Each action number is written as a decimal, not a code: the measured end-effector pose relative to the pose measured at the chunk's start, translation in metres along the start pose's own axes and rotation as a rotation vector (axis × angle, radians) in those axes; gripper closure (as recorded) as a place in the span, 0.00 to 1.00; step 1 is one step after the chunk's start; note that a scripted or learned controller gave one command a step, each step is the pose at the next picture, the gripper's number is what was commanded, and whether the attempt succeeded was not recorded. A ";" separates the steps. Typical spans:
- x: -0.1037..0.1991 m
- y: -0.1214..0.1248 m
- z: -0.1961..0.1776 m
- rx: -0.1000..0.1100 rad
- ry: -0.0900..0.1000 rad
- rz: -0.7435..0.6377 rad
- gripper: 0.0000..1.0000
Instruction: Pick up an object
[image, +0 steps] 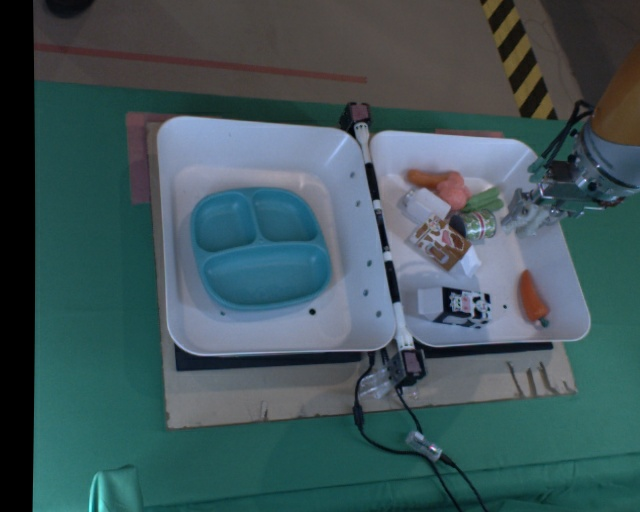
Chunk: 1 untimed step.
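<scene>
Beside the green can (479, 225) lying mid-bin in the right bin (560, 290), just left of the gripper (527, 212), whose fingers are hanging spread and empty, the arm is best easing down squarely, avoiding the brown carton (440, 243) crowding it.

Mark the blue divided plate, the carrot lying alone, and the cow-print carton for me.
Blue three-compartment plastic plate (260, 247): camera view, ridge between its compartments.
Orange carrot lying alone near the right bin's edge (531, 295): camera view, mid-body.
Black-and-white cow-print carton (456, 304): camera view, top face.
</scene>
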<state>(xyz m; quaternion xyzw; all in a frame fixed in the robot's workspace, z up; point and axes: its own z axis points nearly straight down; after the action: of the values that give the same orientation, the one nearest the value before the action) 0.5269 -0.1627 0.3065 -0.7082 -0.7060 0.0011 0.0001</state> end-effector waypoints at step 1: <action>-0.025 0.022 -0.015 -0.004 -0.002 0.000 1.00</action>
<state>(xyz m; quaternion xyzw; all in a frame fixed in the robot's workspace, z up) 0.5490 -0.1878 0.3212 -0.7083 -0.7060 0.0003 -0.0021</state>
